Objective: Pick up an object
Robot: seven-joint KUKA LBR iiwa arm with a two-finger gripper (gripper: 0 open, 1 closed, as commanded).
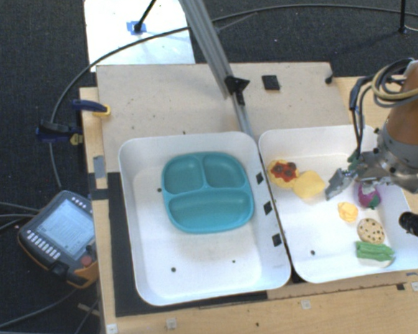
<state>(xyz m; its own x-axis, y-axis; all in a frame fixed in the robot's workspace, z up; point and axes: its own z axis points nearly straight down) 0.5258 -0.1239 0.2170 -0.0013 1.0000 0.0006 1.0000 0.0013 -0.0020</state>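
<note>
We caught the claw (340, 183) low over the right bin (324, 261), right beside the yellow piece (309, 184) and empty. Whether it stood apart or together, we couldn't tell; the view was too small. It looked like the approach step, nothing lifted yet. The purple piece (368, 195) and cookie (370, 230) lay nearby. Next we'd want it centred over one object, then down.

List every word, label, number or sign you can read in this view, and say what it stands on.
No text can be read here.
Handheld control unit left of the bench: its screen shows content, too small and blurred to read.
Teal divided plate in the left bin: no markings seen.
Black tabs along the bins' shared edge: plain, no lettering.
</note>
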